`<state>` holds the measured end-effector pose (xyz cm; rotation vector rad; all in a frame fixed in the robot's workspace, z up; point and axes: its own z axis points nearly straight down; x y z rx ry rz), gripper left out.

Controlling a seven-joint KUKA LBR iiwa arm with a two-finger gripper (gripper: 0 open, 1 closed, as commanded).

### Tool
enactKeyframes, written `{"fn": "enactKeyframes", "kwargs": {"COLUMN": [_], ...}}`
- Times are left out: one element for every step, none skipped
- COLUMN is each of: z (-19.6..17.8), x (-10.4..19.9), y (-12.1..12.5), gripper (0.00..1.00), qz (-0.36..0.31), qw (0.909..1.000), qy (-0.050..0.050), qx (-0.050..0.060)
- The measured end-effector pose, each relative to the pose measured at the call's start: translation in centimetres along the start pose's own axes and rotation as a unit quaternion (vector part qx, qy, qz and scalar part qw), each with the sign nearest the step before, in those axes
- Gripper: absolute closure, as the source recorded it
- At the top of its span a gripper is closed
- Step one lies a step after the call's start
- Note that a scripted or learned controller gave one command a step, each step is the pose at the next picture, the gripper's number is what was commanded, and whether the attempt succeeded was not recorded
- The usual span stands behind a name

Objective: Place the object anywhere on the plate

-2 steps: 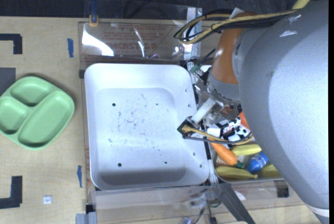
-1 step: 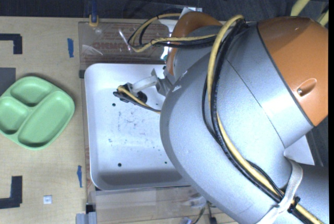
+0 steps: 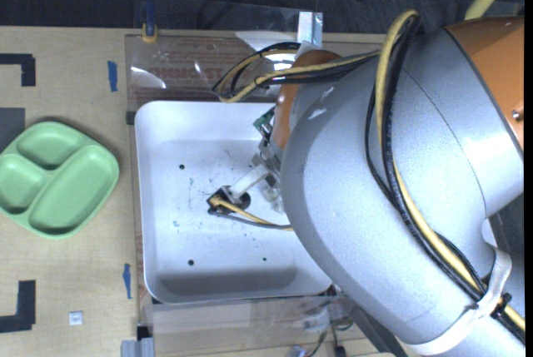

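Note:
A light green plate (image 3: pixel 57 178) with three compartments lies on the wooden bench at the far left, outside the bin. My gripper (image 3: pixel 268 166) hangs low over the right half of the white bin (image 3: pixel 166 131), mostly covered by my own grey arm (image 3: pixel 391 180). A small green patch (image 3: pixel 265 121) shows at the arm's edge just above the gripper; I cannot tell what it is. The arm hides the right part of the bin.
The bin's floor carries dark specks and scuffs. A clear plastic panel (image 3: pixel 225 22) stands behind the bin. Blue tape marks (image 3: pixel 112 74) and black corner marks (image 3: pixel 23 68) sit on the wooden bench to the left, around the plate.

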<state>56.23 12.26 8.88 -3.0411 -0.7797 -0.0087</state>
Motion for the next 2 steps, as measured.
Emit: {"fn": "enactKeyframes", "kwargs": {"z": [0.15, -0.04], "x": [4.25, 4.64], "y": [3.46, 3.16], "gripper": [1.00, 0.00], "qz": [0.099, 0.097], "qw": [0.9951, 0.9953], "qy": [0.000, 0.005], "qx": [0.001, 0.002]}}
